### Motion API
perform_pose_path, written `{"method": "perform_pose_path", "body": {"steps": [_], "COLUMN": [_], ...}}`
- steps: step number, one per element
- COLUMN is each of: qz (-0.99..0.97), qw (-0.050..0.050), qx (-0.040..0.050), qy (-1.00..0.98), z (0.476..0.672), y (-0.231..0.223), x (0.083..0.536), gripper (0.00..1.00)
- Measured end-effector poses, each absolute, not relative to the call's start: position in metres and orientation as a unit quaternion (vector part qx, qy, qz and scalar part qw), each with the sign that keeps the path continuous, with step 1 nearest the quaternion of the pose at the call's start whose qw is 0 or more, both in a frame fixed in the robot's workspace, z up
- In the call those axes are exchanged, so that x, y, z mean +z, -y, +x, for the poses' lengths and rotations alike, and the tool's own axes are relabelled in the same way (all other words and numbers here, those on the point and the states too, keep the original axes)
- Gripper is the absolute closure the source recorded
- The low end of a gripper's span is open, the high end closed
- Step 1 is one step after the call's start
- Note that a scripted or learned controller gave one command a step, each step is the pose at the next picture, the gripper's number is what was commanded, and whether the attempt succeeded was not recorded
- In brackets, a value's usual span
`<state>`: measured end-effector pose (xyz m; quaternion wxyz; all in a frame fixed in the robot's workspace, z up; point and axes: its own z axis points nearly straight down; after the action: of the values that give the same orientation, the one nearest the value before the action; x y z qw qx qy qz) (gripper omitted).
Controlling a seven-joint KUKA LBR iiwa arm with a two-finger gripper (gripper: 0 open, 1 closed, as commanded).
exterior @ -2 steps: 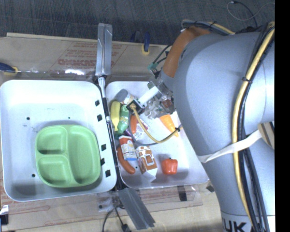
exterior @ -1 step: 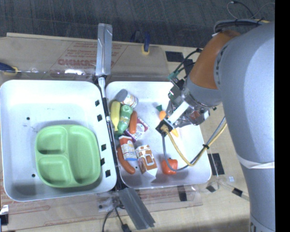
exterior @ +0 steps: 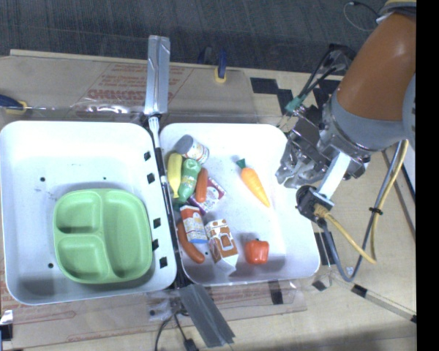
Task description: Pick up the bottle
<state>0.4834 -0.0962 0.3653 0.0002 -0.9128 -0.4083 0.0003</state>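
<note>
A red bottle [exterior: 192, 231] with a white label lies on its side near the front left of the right bin [exterior: 293, 258], beside a small carton [exterior: 222, 240]. A green bottle-shaped item [exterior: 189, 176] lies further back, between a yellow banana [exterior: 174, 172] and a red sausage [exterior: 202, 185]. My gripper [exterior: 291, 171] hangs over the bin's right rim, well to the right of both and of the carrot [exterior: 254, 184]. Nothing shows between its fingers.
A tin can [exterior: 197, 151] lies at the back of the pile and a red pepper [exterior: 257, 251] near the front. The left bin [exterior: 22, 145] holds a green divided plate [exterior: 102, 234]. A metal divider bar [exterior: 157, 75] stands between the bins. Cables [exterior: 351, 243] trail off the arm at the right.
</note>
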Motion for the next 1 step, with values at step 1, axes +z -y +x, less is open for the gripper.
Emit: {"method": "perform_pose_path", "body": {"steps": [1], "qz": [-0.916], "qw": [0.001], "qx": [0.0031], "qy": [0.4], "z": [0.4975], "y": [-0.0001], "x": [0.2972], "gripper": [1.0]}}
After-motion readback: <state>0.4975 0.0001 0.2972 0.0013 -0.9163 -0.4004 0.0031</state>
